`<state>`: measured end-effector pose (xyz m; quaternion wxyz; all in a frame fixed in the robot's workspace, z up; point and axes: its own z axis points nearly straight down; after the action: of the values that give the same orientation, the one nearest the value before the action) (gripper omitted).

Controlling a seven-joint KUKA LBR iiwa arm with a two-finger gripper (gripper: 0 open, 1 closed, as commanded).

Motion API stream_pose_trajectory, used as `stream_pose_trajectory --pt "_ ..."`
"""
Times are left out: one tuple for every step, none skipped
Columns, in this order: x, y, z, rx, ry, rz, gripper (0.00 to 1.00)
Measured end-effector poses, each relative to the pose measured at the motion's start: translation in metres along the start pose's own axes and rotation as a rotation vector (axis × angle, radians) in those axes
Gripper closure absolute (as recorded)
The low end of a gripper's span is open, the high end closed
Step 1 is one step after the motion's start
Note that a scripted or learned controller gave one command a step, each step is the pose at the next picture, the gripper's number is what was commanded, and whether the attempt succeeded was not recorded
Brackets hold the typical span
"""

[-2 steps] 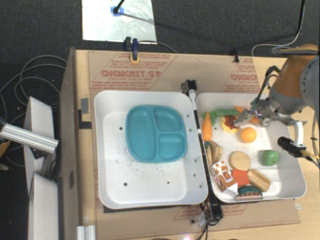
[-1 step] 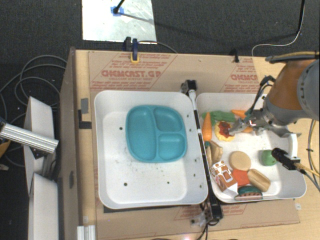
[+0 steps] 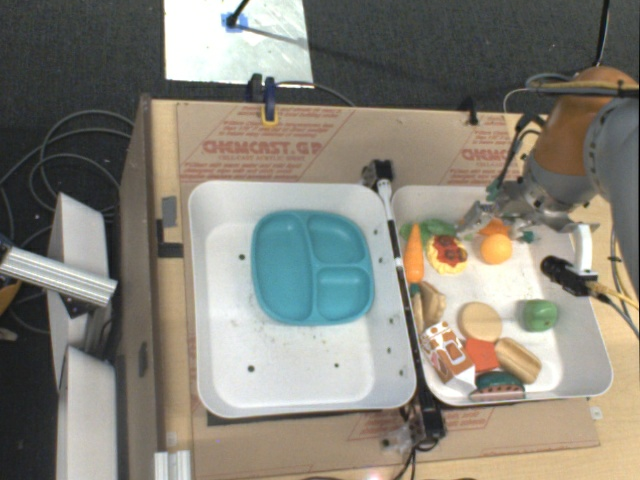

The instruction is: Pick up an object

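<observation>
The right bin holds several toy foods. An orange ball lies near its back, beside a yellow and red piece, a carrot and a green piece. Nearer the front lie a green fruit, a tan disc, a bread roll and a white and brown box. My gripper hangs low over the back of this bin, just above and behind the orange ball. Nothing shows as held in it.
The left bin holds a teal divided plate. A black part with a white bracket juts over the right bin's right side. Cardboard lies behind the bins, with cables at the far left.
</observation>
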<state>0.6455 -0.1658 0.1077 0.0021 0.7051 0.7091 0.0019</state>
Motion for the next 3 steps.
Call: stream_pose_trajectory --pt "-0.013 -0.004 -0.003 0.002 -0.001 0.004 0.0" --pt "-0.031 -0.008 0.023 0.007 0.003 0.005 0.0" --pt "-0.031 -0.006 0.011 -0.001 -0.001 0.0 1.0"
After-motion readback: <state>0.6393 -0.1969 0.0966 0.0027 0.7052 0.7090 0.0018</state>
